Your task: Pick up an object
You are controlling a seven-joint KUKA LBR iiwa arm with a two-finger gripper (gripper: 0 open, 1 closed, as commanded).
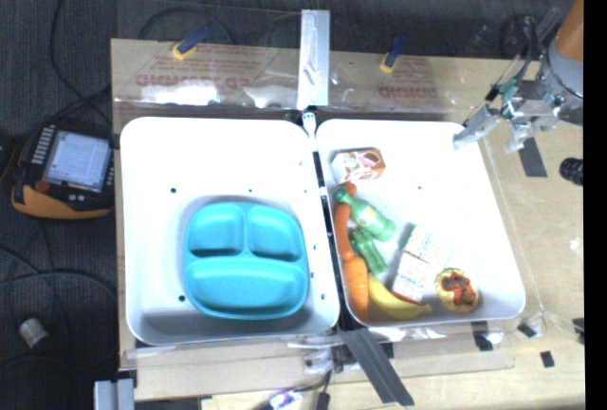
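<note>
The gripper [490,125] hovers over the right bin's [453,199] far right corner. Fingers spread, gripping nothing. A carrot [353,270] lies below.

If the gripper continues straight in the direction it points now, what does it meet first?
The gripper points left and slightly down, over the right bin's upper right corner. That way it would probably meet the bare white bin floor first, short of the small packet. Its height is unclear.

One camera, mounted overhead, looks down at a slant on the counter [531,304], far enough back to take in both white bins [142,209] whole.
</note>
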